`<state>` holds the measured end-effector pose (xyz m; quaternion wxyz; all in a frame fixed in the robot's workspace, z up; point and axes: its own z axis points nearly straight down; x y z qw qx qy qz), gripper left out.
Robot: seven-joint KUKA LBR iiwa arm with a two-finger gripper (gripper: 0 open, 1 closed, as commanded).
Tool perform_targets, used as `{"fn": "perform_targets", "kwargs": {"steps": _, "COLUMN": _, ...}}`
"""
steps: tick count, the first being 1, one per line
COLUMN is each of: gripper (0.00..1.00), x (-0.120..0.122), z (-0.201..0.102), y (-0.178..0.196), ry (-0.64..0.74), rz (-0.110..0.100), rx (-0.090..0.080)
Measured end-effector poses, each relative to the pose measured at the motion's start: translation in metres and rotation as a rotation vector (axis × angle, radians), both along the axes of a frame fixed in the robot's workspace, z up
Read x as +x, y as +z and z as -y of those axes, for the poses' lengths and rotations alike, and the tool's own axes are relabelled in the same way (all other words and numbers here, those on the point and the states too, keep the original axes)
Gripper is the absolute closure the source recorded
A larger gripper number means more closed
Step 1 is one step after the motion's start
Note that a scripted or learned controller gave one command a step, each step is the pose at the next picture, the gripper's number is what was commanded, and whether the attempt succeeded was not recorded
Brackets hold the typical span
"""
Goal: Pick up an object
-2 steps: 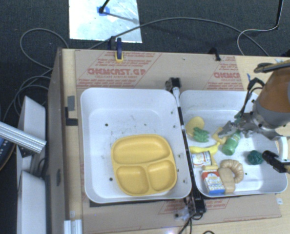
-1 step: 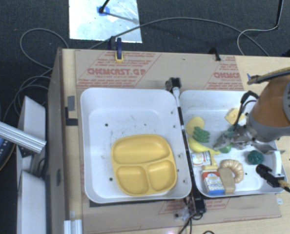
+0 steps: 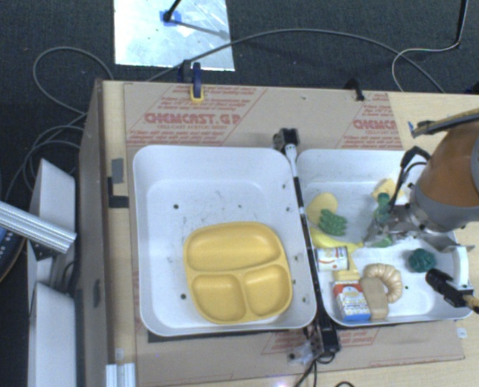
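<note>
Toys (image 3: 360, 276), about seven, fill the right bin (image 3: 348, 164); one yellow tray (image 3: 238, 271) lies in the left bin (image 3: 155, 216). Gripper (image 3: 382, 230) among them.

We are looking at an evenly lit, fairly bright scene; light is coming from overhead. The left bin (image 3: 155, 176) is showing bright white, nearly washing out along its rim, and the yellow tray (image 3: 238, 271) inside it is casting only a faint soft shadow. Above the bin, a foil sheet (image 3: 172, 21) on the dark floor (image 3: 46, 14) is glaring. The whole frame is looking slightly soft and grainy, with small items right of the bin blurring together.
</note>
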<state>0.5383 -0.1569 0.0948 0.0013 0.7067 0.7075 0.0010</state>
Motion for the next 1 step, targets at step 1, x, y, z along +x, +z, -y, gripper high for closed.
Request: {"fn": "perform_targets", "kwargs": {"steps": 1, "gripper": 1.00, "x": 0.0303, "z": -0.0512, "y": 0.1661, "ry": 0.004, "rz": 0.004, "rx": 0.000}}
